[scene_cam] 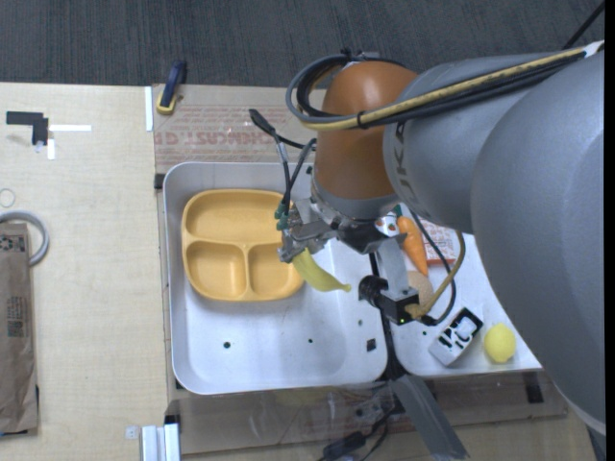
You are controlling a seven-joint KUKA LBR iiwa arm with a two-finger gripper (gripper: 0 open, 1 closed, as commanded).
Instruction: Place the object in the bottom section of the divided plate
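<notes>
Gripper (293, 248) clamped on a banana (317, 273), which slants down and right from its fingers. Both lie at the yellow divided plate's (231, 243) right rim.

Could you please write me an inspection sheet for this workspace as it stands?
Surface: left white bin on a wooden bench.
Job's things: yellow divided plate in the left bin's upper part; banana at the plate's right edge, under the gripper.
Clutter: carrot, lemon and a black-and-white item in the right bin.
Grippers: over the plate's right edge; grasp unclear.
Cables: black loops on the wrist.
Surroundings: brown bag at far left.
</notes>
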